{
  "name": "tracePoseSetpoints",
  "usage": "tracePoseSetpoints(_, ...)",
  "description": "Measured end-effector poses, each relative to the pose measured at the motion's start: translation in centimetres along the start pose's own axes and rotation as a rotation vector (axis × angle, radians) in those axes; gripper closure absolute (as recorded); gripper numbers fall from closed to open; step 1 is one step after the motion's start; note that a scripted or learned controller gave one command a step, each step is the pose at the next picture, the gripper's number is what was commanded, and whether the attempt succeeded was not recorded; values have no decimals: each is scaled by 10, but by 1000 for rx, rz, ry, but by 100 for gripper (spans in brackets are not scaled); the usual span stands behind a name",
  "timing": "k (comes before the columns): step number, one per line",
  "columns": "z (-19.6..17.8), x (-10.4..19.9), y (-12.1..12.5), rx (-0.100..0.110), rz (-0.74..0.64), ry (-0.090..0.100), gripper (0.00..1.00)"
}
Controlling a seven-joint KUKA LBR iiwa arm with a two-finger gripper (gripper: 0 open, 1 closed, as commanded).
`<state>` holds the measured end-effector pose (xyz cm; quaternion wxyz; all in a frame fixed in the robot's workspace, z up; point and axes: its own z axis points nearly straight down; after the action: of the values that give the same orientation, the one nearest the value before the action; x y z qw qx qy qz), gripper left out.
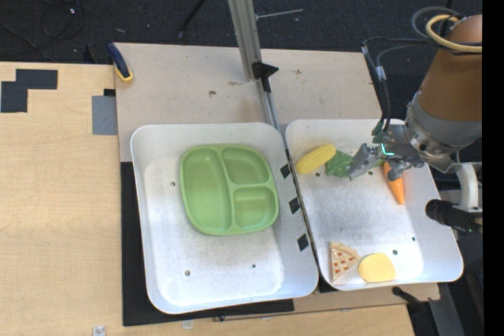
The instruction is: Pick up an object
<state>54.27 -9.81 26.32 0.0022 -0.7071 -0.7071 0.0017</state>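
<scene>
In the right bin (409, 248) lie a yellow corn cob (314, 159), a green leafy piece (340, 164), an orange carrot (396, 186), a pizza slice (341, 260) and a round yellow piece (376, 267). My gripper (367, 161) reaches in from the right and hangs low over the bin's back part, just right of the green piece and left of the carrot. Nothing shows between its tips.
The left bin (157, 248) holds a green divided plate (229, 190). A metal post (242, 20) stands behind the bins. A black divider with clips runs between the two bins. The arm's wrist (445, 102) looms over the right bin's back right corner.
</scene>
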Motion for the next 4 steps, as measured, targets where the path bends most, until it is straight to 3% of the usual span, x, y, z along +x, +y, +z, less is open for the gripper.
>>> tracePoseSetpoints(1, -1, 0, 0, -2, 0, 0, 0)
tracePoseSetpoints(2, 48, 8, 3, 2, 2, 1, 0)
tracePoseSetpoints(4, 155, -5, -1, 3, 1, 1, 0)
